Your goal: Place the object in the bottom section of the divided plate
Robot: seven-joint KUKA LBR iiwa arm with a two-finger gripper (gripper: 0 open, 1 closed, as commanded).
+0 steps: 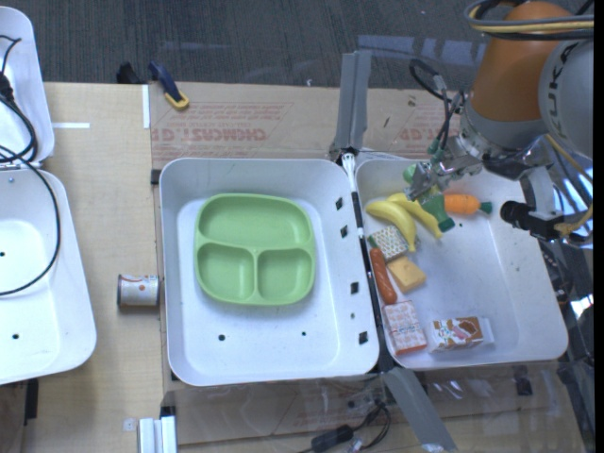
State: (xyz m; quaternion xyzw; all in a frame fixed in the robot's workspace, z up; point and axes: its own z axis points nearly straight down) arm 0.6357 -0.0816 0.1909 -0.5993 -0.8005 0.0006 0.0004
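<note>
Plastic toy food fills your right bin (pixel 528 328); gripper (pixel 432 179) hovers over the curved bananas (pixel 404 217), grip state impossible to tell. Smooth green divided plate (pixel 255 248) sits in the left bin (pixel 189 338).

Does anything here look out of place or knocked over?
One thing: a small can lies on its side on the bench, outside both bins, just left of the bin holding the green plate. The toy food sits loosely piled in the right bin, which looks normal.
</note>
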